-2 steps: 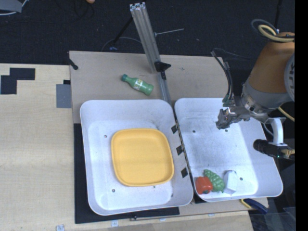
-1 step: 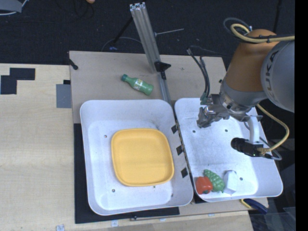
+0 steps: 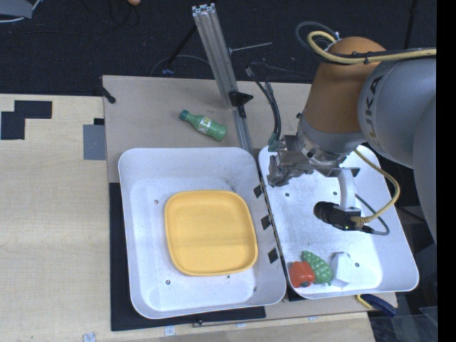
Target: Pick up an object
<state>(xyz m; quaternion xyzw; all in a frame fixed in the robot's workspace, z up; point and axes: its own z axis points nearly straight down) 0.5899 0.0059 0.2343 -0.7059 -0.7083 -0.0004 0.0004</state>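
The pincer (image 3: 279, 171) hangs over the right bin's (image 3: 399, 262) far-left corner, its grip impossible to judge, while the red-and-green toy (image 3: 311, 270) lies well apart by the near rim, long axis across.

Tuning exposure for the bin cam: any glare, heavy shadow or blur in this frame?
Camera view: right bin is brightly lit, near blown out beside the arm; left bin is evenly lit, and the yellow plate shows only soft sheen. The floor beyond the bench is very dark. The gripper looks slightly soft, and the green bottle is reasonably sharp.
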